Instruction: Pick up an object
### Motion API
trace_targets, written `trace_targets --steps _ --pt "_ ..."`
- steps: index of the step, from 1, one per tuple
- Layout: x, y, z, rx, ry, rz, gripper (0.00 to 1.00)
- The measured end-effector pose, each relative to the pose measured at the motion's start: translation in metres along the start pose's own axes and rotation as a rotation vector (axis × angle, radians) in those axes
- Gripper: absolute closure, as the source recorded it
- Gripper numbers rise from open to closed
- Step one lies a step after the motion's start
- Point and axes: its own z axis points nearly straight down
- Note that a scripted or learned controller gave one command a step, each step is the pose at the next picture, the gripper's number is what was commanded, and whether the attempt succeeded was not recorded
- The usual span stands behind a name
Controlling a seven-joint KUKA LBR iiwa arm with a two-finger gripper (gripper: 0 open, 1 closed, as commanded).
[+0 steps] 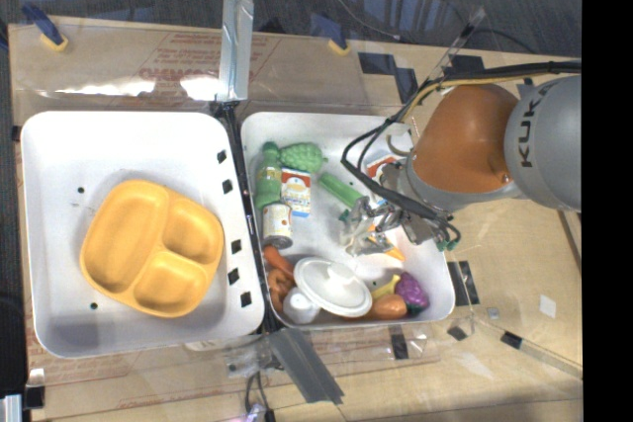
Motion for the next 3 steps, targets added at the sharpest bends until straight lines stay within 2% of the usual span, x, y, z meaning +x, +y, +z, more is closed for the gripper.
trace_targets --steps 1,2,3 --pt "-0.042 0.064 -0.098 -0.002 0.002 0.063 1.0" --pt "-0.125 -0.02 -0.165 -0.001 0.005 -0.053 1.0" --pt "-0.124 -0.019 -0.163 -0.004 0.007 -0.052 0.0"
